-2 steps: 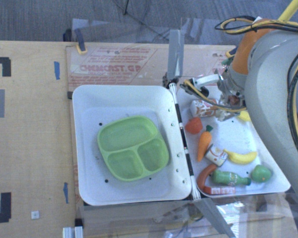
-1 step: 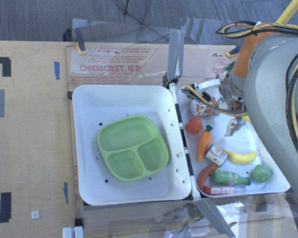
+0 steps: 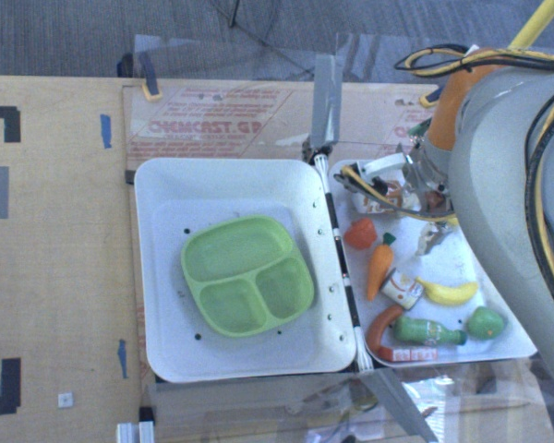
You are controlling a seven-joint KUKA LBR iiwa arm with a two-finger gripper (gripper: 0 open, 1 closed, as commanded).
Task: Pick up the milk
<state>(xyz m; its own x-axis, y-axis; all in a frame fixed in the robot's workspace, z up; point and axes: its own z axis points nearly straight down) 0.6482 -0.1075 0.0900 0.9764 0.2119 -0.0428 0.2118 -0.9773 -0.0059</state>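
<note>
**Hand over the right bin, milk not yet taken**

The hand [image 3: 423,218] hangs over the upper part of the right bin [image 3: 512,344], under the grey arm [image 3: 508,155] and its cables; whether it stands wide or narrow I cannot tell. Nothing is seen held in it. The milk [image 3: 403,290], a small white carton, lies lower in the same bin, just beside the carrot [image 3: 379,266] and the banana [image 3: 451,292], with the tomato [image 3: 360,233] above and the green bottle [image 3: 429,330] below. This looks like the approach step: next the hand must travel down toward the carton and descend between its close neighbours. Room is tight there; the dividing wall lies near on the left. The left bin [image 3: 157,247] holds a green plate [image 3: 247,275].
</note>
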